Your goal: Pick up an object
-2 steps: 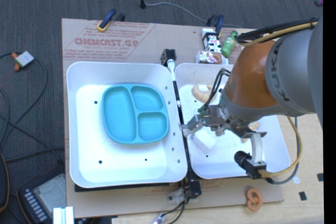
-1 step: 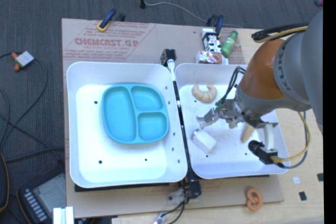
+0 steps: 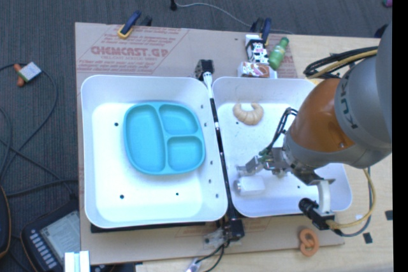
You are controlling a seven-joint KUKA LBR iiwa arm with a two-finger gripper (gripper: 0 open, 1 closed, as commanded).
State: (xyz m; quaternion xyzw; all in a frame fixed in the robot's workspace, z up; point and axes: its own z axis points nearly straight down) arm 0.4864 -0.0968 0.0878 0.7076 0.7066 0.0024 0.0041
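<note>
My fingers: my two-finger metal gripper point(image 3: 255, 167) sits low in the lower middle of the frame, inside the right-hand shallow white bin point(image 3: 331, 204); I cannot tell whether my fingers are spread or closed, the tips blur into the bin floor.
White block: a small pale rectangular block point(image 3: 250, 185) lies just below and left of my fingertips, close to the bin's lower-left corner; touching or just beside, I cannot tell.
Progress: I judge nothing is lifted yet; the pick is at the reach-in stage, with grasp and raise left to do.
Near edges: the block lies close to the black divider rail point(image 3: 217, 137) between the bins and to the bin's front wall, so little room on those sides.
Tan ring: a beige ring-shaped pastry-like object point(image 3: 248, 113) rests well apart, in the upper part of the same bin, with bare floor around it.
Left bin: a light-blue three-compartment plastic plate point(image 3: 164, 137) lies in the left white bin point(image 3: 102, 200), centre left of the frame.
Open room: I judge straight up is my freest way out.
</note>
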